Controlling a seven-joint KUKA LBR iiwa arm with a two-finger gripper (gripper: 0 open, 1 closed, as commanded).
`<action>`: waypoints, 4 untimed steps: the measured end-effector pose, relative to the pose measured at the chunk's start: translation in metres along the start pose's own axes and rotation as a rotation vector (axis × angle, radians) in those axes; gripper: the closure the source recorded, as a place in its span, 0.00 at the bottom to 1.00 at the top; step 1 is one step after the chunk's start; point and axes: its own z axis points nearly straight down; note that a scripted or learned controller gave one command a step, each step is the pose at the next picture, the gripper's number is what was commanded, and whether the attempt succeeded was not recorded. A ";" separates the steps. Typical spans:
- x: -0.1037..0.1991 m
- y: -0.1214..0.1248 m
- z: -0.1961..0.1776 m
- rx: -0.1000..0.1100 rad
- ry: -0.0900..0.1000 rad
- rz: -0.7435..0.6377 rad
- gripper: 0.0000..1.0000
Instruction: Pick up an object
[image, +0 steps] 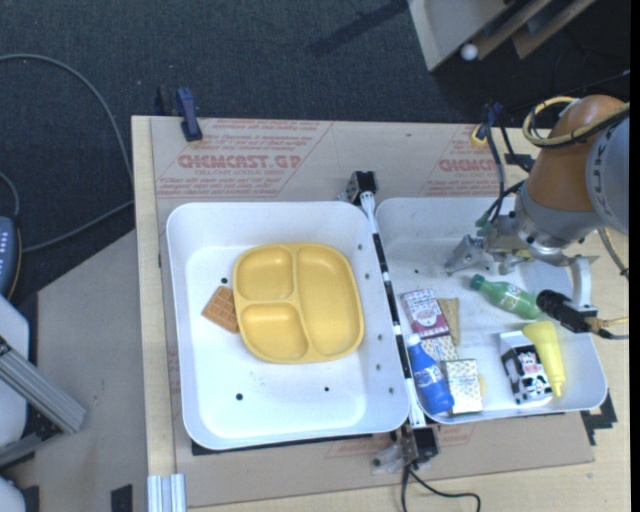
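A brown cracker (220, 308) lies half hidden under the yellow divided plastic plate (299, 300). The gripper (483, 256) hangs spread, empty, above the right bin's (420, 222) far edge, beside the green plastic bottle (506, 294).

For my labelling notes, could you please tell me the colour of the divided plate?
Yellow; the plate shows best in the camera view.

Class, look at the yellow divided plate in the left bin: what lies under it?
A brown cracker pokes out from under the yellow plate's left edge; its covered part, and anything else beneath, is hidden.
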 end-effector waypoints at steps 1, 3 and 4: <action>-0.005 -0.030 0.016 0.002 0.001 0.000 0.00; 0.006 -0.043 0.016 0.000 0.000 -0.002 0.00; 0.051 -0.057 0.013 -0.014 -0.015 0.005 0.00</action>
